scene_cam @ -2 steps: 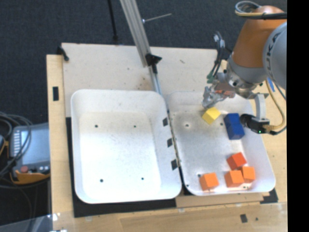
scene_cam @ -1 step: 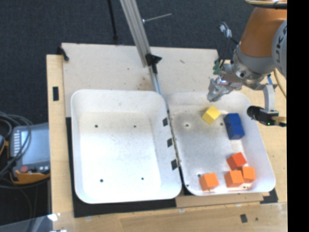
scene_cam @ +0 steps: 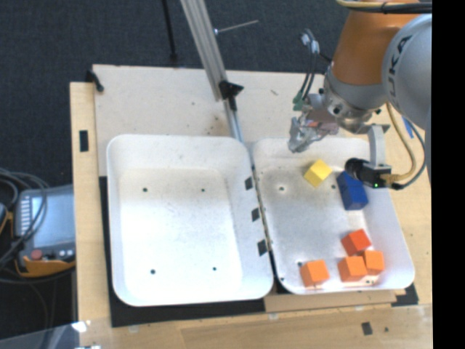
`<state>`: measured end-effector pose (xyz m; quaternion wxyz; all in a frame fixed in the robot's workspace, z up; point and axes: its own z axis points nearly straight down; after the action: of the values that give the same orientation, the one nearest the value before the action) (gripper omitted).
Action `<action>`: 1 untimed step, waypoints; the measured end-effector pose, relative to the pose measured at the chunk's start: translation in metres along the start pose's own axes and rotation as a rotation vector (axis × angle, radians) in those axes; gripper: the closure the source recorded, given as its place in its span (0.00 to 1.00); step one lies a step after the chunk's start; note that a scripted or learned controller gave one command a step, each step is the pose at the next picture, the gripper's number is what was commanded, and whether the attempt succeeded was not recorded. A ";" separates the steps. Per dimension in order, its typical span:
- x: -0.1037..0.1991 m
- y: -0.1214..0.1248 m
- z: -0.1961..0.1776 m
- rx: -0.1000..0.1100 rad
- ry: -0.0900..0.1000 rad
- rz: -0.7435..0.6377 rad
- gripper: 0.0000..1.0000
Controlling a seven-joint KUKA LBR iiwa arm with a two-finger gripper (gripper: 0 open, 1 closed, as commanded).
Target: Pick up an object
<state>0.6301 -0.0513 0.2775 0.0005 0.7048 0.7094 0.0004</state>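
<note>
Gripper [scene_cam: 300, 142] hovers near right bin's [scene_cam: 290, 217] far rim, beside yellow block [scene_cam: 317, 173].

four orange blocks [scene_cam: 355, 257], one yellow block [scene_cam: 317, 173], one blue block [scene_cam: 352, 192]

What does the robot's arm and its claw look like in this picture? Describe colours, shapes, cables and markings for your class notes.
The arm is rounded and grey, with a broad orange band above the wrist and part of a dark letter marking on the grey shell. Thin cables loop beside the wrist. The claw is small, metallic grey, mounted under a round silver flange. A dark unit with a tiny green light sits on a grey bracket.
</note>
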 end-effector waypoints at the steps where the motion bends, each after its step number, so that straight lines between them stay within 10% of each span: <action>1: 0.057 -0.015 0.010 0.002 0.000 0.000 1.00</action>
<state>0.6146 0.0058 0.2671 -0.0001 0.7048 0.7094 -0.0004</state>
